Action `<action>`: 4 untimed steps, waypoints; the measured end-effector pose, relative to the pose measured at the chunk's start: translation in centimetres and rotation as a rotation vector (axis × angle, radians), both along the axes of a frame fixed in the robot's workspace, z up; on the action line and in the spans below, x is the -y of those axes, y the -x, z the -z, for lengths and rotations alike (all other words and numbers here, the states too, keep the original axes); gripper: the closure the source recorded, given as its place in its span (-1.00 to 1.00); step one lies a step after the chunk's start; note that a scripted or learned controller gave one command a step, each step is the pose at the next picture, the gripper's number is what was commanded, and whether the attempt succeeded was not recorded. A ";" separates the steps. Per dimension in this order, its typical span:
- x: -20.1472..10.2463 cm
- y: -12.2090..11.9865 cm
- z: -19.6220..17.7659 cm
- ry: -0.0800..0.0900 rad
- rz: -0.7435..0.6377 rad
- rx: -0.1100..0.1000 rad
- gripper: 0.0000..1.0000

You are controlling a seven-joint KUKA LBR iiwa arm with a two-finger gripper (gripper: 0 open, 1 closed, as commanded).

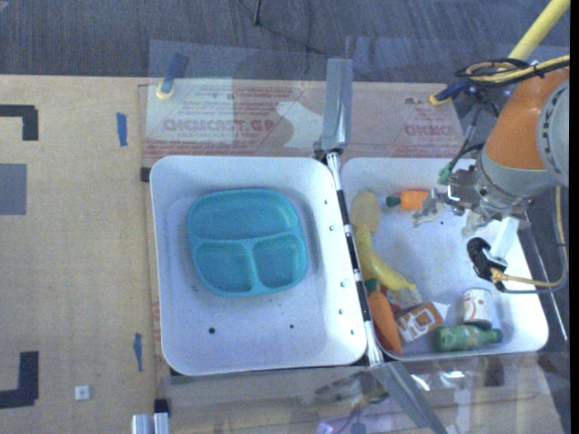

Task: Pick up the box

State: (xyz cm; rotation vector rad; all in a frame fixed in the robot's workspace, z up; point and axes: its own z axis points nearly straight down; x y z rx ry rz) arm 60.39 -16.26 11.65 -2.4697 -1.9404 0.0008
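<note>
Approach step. The gripper, at the frame's right edge over the right bin, hangs well apart from the box, lower in that bin beside the carrot; jaw state cannot be told. Next: travel toward the lower centre, then descend.

Wooden bench with two white bins.
The left bin sits about centre; the right bin touches it at three o'clock.

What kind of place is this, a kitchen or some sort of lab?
Most likely a robotics lab bench, not a kitchen: a robot arm reaches over two white bins, toy food such as a banana lies in one, and blue tape marks dot the bench.
</note>
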 end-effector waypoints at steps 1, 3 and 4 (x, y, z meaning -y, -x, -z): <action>3.7 1.2 2.9 0.001 0.002 0.006 -1.00; 3.0 -0.3 2.9 0.004 -0.062 0.007 -1.00; 3.2 -0.4 1.7 0.009 -0.061 0.011 1.00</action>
